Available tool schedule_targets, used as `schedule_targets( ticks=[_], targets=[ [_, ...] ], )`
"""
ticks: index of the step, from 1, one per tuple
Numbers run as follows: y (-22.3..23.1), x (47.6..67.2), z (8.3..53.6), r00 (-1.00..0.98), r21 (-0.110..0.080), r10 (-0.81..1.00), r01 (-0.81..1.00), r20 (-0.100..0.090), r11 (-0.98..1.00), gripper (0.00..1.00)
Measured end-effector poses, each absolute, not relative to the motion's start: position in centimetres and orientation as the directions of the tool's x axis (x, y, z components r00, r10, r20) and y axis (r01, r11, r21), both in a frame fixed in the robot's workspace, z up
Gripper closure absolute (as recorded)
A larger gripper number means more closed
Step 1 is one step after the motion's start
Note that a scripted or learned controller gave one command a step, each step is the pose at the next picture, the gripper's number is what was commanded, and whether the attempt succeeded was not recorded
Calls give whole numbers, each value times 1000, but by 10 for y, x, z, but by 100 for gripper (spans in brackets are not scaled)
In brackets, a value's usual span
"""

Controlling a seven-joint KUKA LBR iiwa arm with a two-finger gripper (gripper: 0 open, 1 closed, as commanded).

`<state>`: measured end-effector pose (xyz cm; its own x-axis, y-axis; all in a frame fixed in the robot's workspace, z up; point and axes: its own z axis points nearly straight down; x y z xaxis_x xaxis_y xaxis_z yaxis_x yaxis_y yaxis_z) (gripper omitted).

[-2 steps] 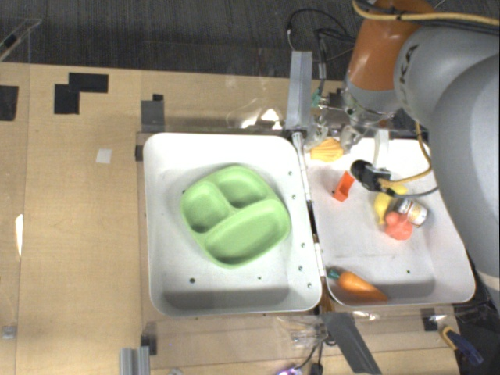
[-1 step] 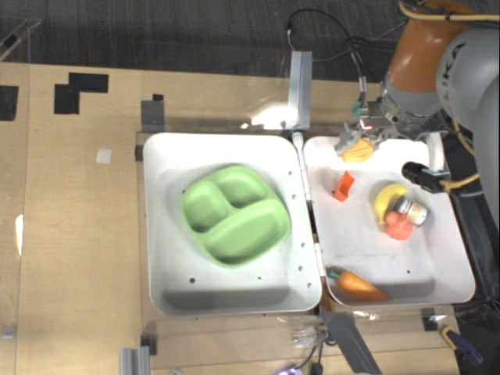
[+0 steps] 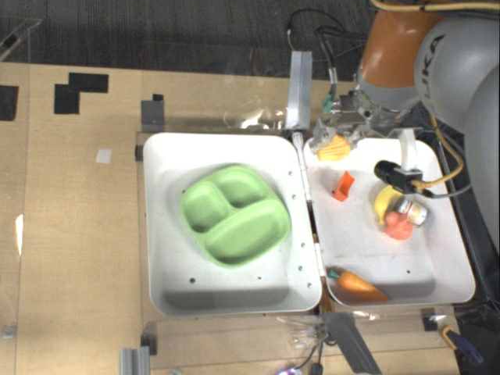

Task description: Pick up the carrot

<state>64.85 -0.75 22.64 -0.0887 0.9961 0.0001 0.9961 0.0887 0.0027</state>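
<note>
Lying in the right bin's point(image 3: 449, 233) near corner, carrot point(image 3: 357, 285), well apart from jaws point(image 3: 337, 135), grip state unclear.

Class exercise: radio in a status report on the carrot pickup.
Gripper at right bin's far left corner, over yellow piece. Carrot untouched, near left corner. Path clear.

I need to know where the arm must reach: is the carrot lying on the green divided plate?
No, the carrot lies in the near left corner of the right bin, while the green divided plate sits in the left bin.
</note>
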Motion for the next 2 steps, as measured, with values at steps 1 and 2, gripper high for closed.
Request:
schedule_targets(
  ticks=[1, 2],
  targets=[
    [-36, 634, 185, -42, -1, 999, 999, 0, 42, 100],
    [11, 633, 205, 101, 0, 995, 995, 0, -101, 100]
  ],
)
